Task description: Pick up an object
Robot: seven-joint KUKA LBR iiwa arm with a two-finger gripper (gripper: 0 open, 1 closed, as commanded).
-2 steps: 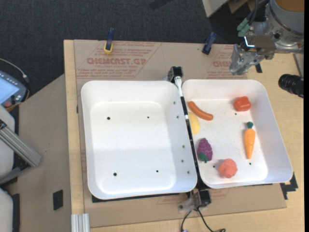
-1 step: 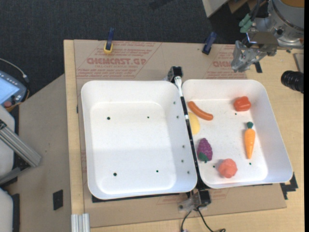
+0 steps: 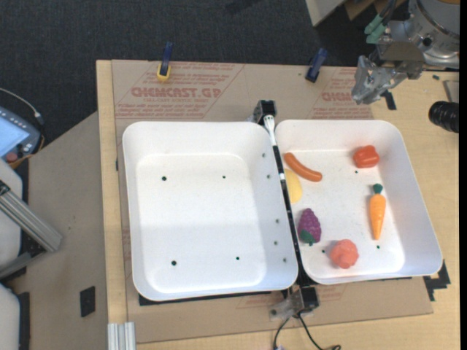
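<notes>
Even, bright overhead lighting; colours true. Left bin [image 3: 197, 210] shows soft gradient: upper floor faintly grey, lower half brighter. Right bin [image 3: 408, 195] near-white, mild glare washing out rim detail. Short, soft shadows beside toys. Dark floor beyond bench's far edge underexposed. Arm [image 3: 430, 13] at top right corner slightly blurred. Overall sharpness moderate; fine grain.

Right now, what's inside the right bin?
The right bin holds a sausage, a red pepper, a carrot, purple grapes, a pinkish round fruit and a yellow piece partly hidden at the divider.
</notes>
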